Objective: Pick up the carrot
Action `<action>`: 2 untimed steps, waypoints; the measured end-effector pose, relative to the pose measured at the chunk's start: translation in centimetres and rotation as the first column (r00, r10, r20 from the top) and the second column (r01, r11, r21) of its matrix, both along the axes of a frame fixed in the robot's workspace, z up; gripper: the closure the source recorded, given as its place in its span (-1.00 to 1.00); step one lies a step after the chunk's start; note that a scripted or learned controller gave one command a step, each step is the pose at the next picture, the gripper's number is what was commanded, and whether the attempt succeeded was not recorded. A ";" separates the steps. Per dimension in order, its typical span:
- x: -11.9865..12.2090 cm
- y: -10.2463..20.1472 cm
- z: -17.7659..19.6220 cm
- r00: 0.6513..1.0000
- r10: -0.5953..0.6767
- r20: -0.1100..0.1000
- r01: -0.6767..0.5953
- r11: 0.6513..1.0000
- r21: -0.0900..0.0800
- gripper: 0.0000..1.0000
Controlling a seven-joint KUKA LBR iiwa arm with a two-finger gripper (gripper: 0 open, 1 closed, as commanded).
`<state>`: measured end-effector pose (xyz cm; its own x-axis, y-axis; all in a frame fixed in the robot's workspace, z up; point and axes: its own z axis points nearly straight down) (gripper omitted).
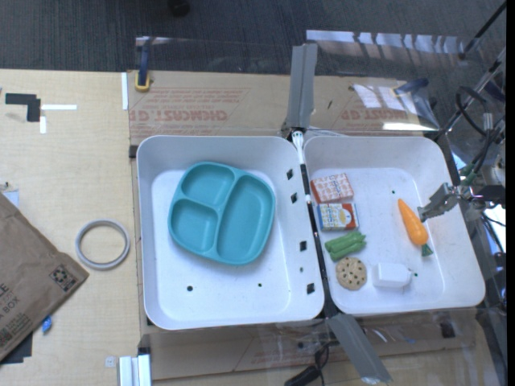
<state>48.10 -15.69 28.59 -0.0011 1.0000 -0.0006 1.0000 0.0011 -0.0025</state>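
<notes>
The carrot (pixel 414 223) is orange with a small green top. It lies on the floor of the right bin (pixel 378 155), near that bin's right wall, with its green end toward the front. My gripper (pixel 435 206) reaches in from the right edge, just up and to the right of the carrot's tip. It stays close to the carrot and nothing is held in it. The arm behind it is mostly cut off at the right.
The right bin also holds two small red-and-white boxes (pixel 332 187) (pixel 337 215), green beans (pixel 346 244), a cookie (pixel 351 273) and a white block (pixel 392 275). A teal divided plate (pixel 222 212) sits in the left bin (pixel 153 215). A tape ring (pixel 103 243) lies on the bench.
</notes>
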 end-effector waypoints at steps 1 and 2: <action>0.1 0.0 0.8 1.000 0.000 -0.001 0.000 1.000 -0.001 1.00; 0.1 0.0 0.8 1.000 -0.001 -0.001 0.001 1.000 -0.001 -1.00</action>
<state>48.19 -15.73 29.42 -0.0005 1.0000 -0.0013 1.0000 0.0005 -0.0040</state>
